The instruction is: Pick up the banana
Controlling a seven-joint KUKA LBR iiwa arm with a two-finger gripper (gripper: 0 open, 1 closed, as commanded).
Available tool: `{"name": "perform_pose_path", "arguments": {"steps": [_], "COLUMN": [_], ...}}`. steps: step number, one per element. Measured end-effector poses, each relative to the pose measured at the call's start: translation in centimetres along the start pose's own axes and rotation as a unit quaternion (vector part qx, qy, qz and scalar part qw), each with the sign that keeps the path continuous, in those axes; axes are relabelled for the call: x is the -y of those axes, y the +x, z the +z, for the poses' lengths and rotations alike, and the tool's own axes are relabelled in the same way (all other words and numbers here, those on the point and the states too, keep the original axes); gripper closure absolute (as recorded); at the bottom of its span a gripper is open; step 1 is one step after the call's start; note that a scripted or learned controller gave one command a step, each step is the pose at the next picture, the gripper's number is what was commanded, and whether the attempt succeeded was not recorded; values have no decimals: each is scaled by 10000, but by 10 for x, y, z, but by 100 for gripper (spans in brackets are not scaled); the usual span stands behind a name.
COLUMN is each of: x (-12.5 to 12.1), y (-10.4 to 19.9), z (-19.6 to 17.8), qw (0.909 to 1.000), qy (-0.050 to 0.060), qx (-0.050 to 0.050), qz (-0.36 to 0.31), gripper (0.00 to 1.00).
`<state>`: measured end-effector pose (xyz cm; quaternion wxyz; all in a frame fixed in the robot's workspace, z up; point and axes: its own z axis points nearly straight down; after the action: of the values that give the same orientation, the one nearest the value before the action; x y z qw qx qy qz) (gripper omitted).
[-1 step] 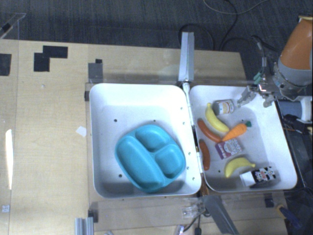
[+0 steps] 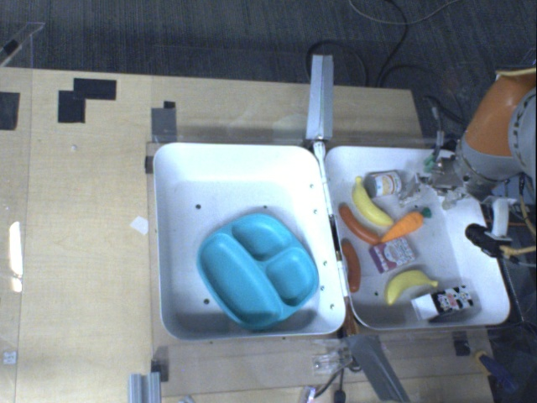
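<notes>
Camera view: banana (image 2: 370,204) just left of pincer (image 2: 438,177), apart.

We're looking down from a single fixed camera above the bench (image 2: 84,225), tilted so the floor runs along the far edge. It sits far enough back that we take in both white bins whole, the left bin (image 2: 176,175) and right bin (image 2: 491,305), with the arm (image 2: 503,128) entering from the right.

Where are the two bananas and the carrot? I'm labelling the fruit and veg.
upper banana (image 2: 370,206): camera view, middle of its curved body.
lower banana (image 2: 406,284): camera view, middle of its body.
carrot (image 2: 403,226): camera view, middle of its orange body.
</notes>
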<state>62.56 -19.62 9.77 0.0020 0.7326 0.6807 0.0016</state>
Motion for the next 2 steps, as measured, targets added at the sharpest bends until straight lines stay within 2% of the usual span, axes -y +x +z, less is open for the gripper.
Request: {"name": "perform_pose_path", "arguments": {"steps": [1,2], "x": [139,136], "y": [63,-10], "z": [8,-49], "qw": [9999,9986], "qy": [-24,2], "qx": [-16,2], "qz": [137,-525], "gripper": [0,0]}}
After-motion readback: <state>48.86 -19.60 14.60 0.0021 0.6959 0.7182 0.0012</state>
